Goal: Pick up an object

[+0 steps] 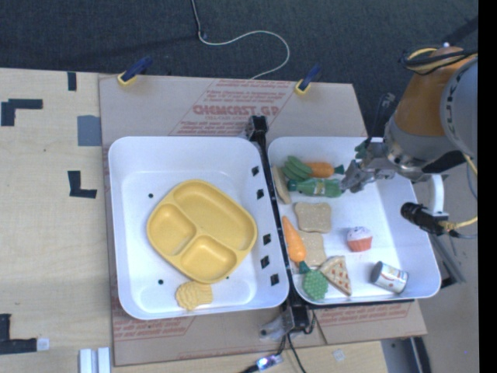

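The gripper (pixel 359 174) is low in the right bin (pixel 404 251), at the right end of the green bottle (pixel 320 186) in the far part. Whether its jaws are open or closed I cannot tell, and nothing looks lifted, so the pick seems not yet done.

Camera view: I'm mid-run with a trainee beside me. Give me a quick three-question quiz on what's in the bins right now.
1. True or false: the yellow tray lies in the left bin.
2. What is nearest the gripper? A) cupcake B) green bottle C) can
3. What lies in the left bin just outside the tray, near its front wall?

Key: 1 true; 2 B; 3 the cookie.
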Controlling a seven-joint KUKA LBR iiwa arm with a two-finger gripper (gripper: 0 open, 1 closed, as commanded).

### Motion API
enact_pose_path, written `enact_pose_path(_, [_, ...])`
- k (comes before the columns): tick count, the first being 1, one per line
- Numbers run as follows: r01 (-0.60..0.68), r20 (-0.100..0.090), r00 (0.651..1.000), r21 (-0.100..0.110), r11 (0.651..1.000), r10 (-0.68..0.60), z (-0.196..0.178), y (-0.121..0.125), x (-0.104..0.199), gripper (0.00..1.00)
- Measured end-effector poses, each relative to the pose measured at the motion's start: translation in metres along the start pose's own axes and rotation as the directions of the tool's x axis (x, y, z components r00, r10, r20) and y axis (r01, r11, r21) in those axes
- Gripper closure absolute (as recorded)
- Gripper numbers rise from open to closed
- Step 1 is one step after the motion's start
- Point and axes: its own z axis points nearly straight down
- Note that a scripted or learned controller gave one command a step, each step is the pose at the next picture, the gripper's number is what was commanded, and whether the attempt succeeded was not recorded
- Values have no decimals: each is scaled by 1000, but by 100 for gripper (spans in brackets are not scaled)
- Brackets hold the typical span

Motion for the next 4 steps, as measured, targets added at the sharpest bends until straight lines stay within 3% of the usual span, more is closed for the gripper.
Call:
enact_pose_path(1, [1, 0, 1000, 0, 1000, -1, -62, 0, 7, 100])
enact_pose_path(2, [0, -2, 1000, 5, 1000, 0, -64, 1, 8, 100])
enact_pose_path(4, [5, -3, 1000, 6, 1000, -5, -66, 14, 100, 100])
